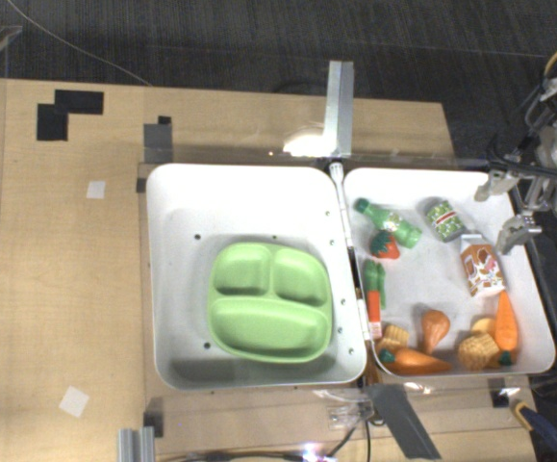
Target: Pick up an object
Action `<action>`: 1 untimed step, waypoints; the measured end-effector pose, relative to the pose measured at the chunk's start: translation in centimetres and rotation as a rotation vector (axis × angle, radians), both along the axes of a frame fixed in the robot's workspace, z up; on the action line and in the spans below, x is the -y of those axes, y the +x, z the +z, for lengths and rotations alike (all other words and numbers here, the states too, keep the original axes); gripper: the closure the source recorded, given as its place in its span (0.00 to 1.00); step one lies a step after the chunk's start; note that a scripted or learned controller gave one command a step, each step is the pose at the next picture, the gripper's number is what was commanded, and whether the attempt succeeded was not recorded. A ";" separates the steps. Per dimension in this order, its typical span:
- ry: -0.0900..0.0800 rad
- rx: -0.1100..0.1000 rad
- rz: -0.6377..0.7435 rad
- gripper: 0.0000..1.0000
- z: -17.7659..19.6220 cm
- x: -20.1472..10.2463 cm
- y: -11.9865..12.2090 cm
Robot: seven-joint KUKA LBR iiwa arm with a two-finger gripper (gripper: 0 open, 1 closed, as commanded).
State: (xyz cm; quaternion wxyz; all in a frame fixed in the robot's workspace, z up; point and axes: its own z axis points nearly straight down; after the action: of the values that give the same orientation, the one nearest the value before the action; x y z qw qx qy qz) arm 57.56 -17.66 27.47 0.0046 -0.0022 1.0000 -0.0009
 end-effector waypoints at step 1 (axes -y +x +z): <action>0.004 -0.013 0.022 0.00 -13.8 2.8 -0.9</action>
State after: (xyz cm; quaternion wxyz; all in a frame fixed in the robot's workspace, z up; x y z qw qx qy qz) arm 56.71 -20.46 13.66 -0.0017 -0.0131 0.9999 0.0010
